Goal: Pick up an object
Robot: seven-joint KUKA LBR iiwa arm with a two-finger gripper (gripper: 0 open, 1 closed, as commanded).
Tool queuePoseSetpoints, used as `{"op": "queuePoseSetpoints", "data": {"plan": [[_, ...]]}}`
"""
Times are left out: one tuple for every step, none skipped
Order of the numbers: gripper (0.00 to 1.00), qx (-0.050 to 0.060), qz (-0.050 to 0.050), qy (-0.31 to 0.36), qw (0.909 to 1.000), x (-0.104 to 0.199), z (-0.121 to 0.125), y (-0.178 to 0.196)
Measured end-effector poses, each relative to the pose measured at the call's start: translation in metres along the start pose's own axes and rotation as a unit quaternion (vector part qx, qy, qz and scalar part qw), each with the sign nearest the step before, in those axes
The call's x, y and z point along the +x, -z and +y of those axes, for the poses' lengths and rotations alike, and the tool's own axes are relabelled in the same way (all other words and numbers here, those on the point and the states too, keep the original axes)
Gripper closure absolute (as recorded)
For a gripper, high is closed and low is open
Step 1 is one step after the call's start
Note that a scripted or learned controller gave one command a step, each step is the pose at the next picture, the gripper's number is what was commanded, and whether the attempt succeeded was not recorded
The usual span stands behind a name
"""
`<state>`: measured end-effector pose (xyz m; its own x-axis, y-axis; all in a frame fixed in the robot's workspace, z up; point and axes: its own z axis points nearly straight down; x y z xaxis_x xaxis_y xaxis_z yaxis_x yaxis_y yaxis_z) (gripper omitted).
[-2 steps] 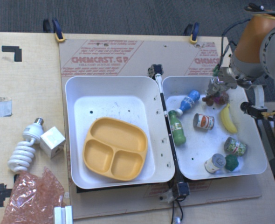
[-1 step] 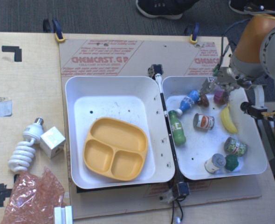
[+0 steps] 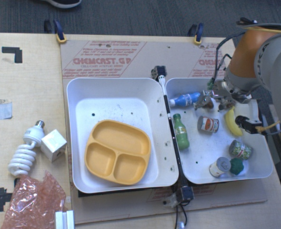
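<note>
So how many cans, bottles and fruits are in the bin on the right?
Cans: 3, the red one, the greenish one and the pale one
Bottles: 2, the blue and the green
Fruit: 1, the banana
Total: 6

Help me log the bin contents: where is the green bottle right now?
In the camera view the green bottle lies in the right bin, against its left wall, below the blue bottle and left of the red-labelled can.
</note>
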<state>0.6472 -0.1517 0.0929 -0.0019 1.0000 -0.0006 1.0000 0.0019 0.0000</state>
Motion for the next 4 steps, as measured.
{"op": "queuePoseSetpoints", "data": {"plan": [[1.0, -0.001, -0.001, -0.001, 1.0, -0.001, 0.0, 0.01], [0.0, -0.001, -0.001, 0.0, 1.0, -0.001, 0.0, 0.01], [0.0, 0.0, 0.0, -0.002, 1.0, 0.022, -0.041, 0.0], [0.0, 0.0, 0.0, -0.002, 1.0, 0.049, -0.116, -0.001]]}}
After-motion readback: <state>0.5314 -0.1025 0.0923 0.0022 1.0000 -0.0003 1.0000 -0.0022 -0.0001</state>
